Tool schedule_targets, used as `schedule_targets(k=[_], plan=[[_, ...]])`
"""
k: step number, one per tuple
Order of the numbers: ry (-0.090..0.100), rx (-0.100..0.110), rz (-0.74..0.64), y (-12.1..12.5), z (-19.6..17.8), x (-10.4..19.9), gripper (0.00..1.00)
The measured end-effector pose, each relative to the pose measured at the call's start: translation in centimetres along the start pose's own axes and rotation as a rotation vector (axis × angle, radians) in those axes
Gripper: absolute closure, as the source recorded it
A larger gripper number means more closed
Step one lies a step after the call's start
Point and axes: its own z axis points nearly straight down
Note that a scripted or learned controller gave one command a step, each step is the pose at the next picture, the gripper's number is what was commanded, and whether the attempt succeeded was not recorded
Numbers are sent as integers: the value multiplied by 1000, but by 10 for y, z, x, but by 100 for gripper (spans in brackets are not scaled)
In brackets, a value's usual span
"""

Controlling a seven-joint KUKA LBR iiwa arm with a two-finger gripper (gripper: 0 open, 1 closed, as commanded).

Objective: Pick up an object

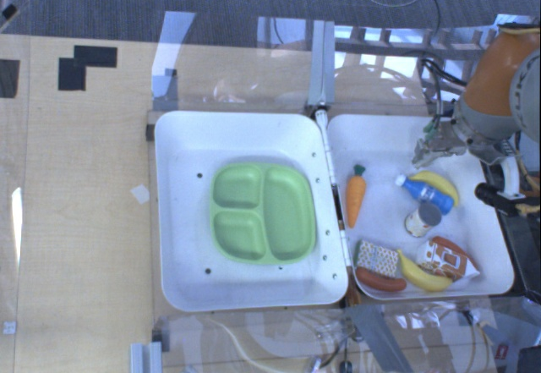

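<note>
My gripper (pixel 429 151) hangs over the back right of the right bin (pixel 372 139), just above a yellow banana (pixel 444 183) and a blue bottle (pixel 427 193). Nothing shows between the fingers. Below the bottle lies a small grey-capped can (pixel 422 219). An orange carrot (pixel 355 196) lies at the bin's left side. Along the front edge sit a patterned packet (pixel 377 258), a red sausage (pixel 380 281), a second banana (pixel 423 276) and a white-and-orange snack bag (pixel 449 258).
The left bin (pixel 182 194) holds a green divided plate (pixel 262 212). A metal divider rail (pixel 320 67) runs behind the bins. Cables lie on the bench behind the arm's orange band (pixel 499 67).
</note>
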Motion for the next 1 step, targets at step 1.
schedule_targets(k=[1], plan=[[0,9,76,16,-106,-18,100]])
